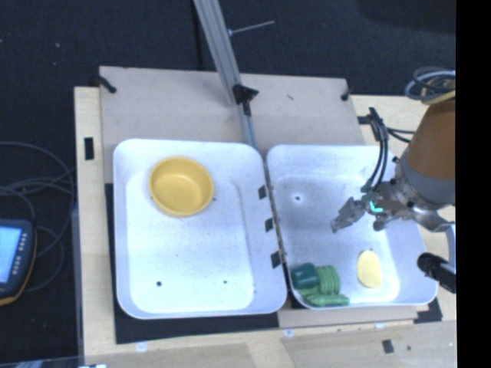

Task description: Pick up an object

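On the near edge of the table (192,351) two white bins sit side by side. In the right bin (322,167), against its near wall, lies a green object (318,282): a darker teal block touching a ribbed, lighter green piece, with a flat green strip along the wall beneath them. Just right of it, apart from the green cluster, a small pale yellow oval (370,269) lies on the bin floor.

Farther in, above the middle of the right bin, the tool (354,213) hangs at the end of the arm (433,152), which comes in from the right with its orange band showing. The tool points left and a little downward, over bare floor, well apart from both the yellow oval and the green object. Nothing sits between its fingers, which look spread slightly apart; a small teal light glows at the wrist.

The left bin (138,282) holds a yellow bowl (181,185), upright, in its far left corner.

Beyond the bins, a grey metal rail (219,44) runs slantwise from the table's middle to the top edge.
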### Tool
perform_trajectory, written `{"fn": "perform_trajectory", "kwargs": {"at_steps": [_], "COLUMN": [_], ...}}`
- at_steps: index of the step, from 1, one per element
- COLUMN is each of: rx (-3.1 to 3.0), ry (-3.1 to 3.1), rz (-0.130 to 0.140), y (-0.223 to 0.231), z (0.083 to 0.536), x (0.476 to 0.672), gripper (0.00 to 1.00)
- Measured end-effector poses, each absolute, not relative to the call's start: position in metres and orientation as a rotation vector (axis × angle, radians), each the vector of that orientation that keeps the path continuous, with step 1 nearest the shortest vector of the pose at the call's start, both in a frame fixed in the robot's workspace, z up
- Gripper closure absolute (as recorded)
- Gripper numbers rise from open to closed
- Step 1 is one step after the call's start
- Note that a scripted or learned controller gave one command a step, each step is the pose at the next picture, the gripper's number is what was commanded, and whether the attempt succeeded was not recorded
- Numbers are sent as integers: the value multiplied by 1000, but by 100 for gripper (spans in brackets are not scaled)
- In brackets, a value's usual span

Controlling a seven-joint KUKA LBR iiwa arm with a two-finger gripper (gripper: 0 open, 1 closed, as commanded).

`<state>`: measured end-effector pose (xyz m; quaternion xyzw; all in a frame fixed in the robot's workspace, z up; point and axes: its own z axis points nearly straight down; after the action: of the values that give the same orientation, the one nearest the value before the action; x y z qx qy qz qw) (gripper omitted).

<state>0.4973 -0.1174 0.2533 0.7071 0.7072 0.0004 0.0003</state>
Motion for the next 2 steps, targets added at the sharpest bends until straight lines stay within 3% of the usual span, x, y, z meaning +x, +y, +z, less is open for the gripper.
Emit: {"fn": "perform_trajectory", "kwargs": {"at_steps": [1, 2], "rx": [2221, 2226], "ry": [2221, 2222], "rz": [1, -5], "y": [-117, -124], "z": [253, 193], "x": [497, 494], "gripper": [0, 0]}}
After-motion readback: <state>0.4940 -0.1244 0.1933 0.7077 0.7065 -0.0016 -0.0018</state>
